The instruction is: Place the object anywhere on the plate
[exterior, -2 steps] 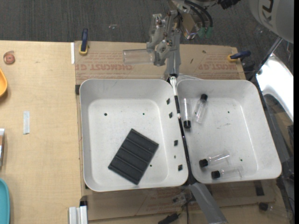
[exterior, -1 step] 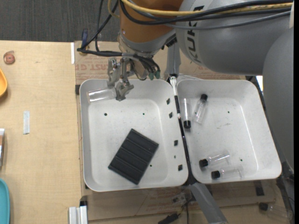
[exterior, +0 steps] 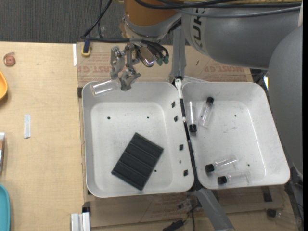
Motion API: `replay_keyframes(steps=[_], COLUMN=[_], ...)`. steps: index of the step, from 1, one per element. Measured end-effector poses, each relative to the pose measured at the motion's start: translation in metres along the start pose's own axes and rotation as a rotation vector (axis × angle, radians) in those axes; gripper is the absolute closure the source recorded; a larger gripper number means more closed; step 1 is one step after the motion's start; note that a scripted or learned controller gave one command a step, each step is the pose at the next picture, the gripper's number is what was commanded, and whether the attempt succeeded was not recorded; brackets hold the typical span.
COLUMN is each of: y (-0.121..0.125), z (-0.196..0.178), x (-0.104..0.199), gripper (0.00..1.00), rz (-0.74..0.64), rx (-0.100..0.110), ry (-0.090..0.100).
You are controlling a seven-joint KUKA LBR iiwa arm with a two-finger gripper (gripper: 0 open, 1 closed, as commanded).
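A black ridged plate (exterior: 138,160) lies tilted in the left bin (exterior: 96,177), toward that bin's near edge. Up at the bin's far rim, the gripper (exterior: 124,76) hangs over the back wall, and just to its left a clear vial (exterior: 102,87) rests on that rim, apart from the fingers (exterior: 127,80). How far the fingers are spread, I cannot tell; nothing shows between them. Past the left bin's right wall sits the right bin (exterior: 269,129), and there are four more vials: two with black caps near the shared wall toward the back (exterior: 207,111), two more near its front edge (exterior: 221,165). The tan tabletop (exterior: 43,105) stretches off beyond the left bin's left side.
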State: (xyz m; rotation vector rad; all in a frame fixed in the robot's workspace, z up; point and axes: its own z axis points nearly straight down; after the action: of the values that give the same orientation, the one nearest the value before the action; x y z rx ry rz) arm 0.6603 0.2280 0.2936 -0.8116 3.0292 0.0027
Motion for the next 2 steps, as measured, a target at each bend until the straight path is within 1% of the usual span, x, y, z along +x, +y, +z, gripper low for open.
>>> replay_keyframes(steps=[1,2], y=[0.0001,-0.002], z=[-0.0544,-0.064], x=[-0.0003,-0.0012], gripper=[1.0,1.0], rz=[-0.157,-0.15], rx=[-0.001,-0.002], ry=[0.0,-0.006])
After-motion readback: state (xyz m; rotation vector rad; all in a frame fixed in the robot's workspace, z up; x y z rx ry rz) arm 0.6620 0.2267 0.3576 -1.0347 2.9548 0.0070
